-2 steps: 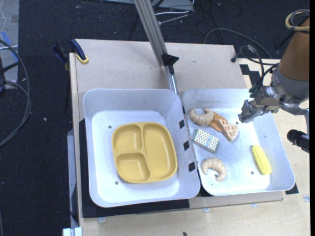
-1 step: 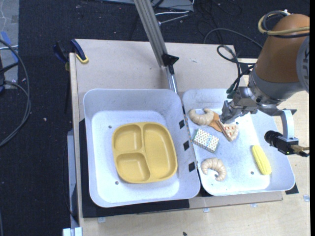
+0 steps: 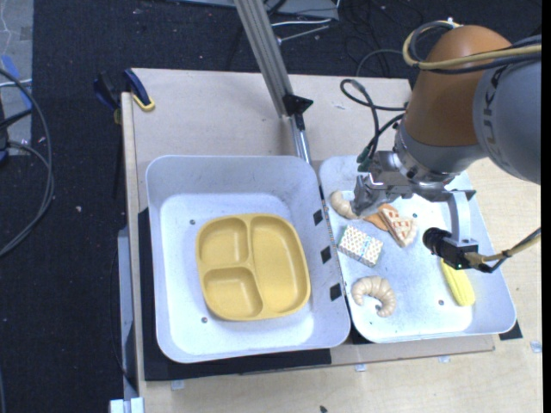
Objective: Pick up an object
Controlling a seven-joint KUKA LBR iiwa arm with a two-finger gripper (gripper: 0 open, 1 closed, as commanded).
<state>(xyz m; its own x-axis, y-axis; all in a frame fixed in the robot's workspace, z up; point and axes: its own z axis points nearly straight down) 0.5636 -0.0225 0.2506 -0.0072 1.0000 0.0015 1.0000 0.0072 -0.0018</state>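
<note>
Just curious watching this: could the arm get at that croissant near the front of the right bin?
Probably yes. The croissant lies apart from the other food, nothing on top of it, and the tool hangs over the same bin, a short way behind it.

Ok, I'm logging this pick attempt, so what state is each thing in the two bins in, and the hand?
Yellow divided plate: flat in the left bin, compartments bare.
Croissant: lying loose in the right bin.
Waffle piece: lying loose, left of the pizza slice.
Pizza slice: lying just below the hand.
Banana: lying near the right wall.
Hand: low over the right bin, grip unclear.
</note>
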